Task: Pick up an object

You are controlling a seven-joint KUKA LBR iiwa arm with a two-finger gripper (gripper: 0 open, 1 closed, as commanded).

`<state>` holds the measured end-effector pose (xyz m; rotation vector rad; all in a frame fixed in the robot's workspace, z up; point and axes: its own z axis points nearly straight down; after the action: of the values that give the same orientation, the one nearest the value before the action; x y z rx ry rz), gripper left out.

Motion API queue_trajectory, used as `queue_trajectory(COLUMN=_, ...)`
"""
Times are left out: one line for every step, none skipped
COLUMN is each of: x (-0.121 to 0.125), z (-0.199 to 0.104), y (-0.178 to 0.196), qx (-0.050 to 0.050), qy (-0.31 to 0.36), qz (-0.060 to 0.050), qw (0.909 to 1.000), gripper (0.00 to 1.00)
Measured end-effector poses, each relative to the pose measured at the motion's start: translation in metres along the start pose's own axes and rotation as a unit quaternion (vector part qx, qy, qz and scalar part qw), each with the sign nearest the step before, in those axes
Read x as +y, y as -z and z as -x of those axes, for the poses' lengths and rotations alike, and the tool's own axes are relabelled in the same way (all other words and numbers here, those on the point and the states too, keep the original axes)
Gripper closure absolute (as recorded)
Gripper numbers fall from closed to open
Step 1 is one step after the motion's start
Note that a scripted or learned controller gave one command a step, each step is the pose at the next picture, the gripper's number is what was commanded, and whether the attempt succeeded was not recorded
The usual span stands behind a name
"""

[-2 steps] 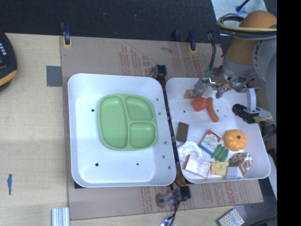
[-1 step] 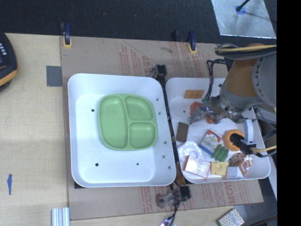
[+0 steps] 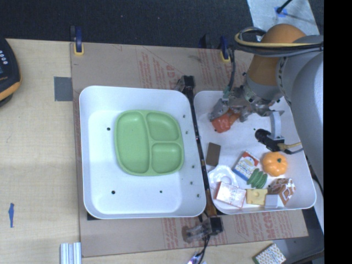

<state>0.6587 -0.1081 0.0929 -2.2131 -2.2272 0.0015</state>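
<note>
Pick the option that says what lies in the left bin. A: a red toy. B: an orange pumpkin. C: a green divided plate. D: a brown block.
C: the green divided plate sits alone in the middle of the left bin.

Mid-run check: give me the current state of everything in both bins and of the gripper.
Green divided plate: flat in left bin, compartments bare.
Red-orange object: right bin, at the gripper; grasp unclear.
Small pumpkin: upright, untouched.
Brown card: lying flat.
Packets: clustered, near corner.

Even, bright overhead light, mild glare on the white bins [image 3: 99, 202], soft slightly blurry detail.
</note>
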Motion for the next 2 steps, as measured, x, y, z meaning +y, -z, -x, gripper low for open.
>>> queue_trajectory(x=-0.003, z=-0.01, y=-0.001, qx=0.0, qy=0.0, qz=-0.002, qw=1.0, gripper=0.0)
queue_trajectory(x=-0.002, z=-0.009, y=0.014, qx=0.0, qy=0.0, qz=-0.001, qw=1.0, gripper=1.0)
